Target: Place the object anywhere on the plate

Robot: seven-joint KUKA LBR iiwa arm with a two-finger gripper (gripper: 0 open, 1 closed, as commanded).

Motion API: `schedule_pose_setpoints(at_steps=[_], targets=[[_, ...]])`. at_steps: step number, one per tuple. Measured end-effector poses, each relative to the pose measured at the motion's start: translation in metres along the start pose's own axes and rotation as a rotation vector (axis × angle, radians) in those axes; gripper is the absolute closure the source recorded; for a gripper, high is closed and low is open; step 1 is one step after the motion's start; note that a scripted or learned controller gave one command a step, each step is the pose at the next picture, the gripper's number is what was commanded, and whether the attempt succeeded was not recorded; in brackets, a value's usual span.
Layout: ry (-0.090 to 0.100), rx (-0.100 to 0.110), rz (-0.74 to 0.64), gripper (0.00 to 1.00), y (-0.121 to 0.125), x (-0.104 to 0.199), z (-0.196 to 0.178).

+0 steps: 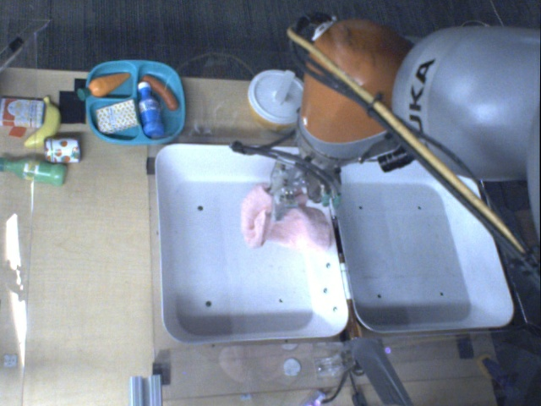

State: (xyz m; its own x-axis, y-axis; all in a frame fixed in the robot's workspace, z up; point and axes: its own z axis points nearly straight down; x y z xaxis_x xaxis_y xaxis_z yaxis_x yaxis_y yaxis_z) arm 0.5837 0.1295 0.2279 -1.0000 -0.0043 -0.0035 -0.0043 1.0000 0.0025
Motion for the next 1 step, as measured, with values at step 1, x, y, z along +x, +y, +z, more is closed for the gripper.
schedule_pose_setpoints(at_steps=[1], targets=[[-0.001,0.0,0.001,0.0,-0.0002,-0.0003,-0.0006]])
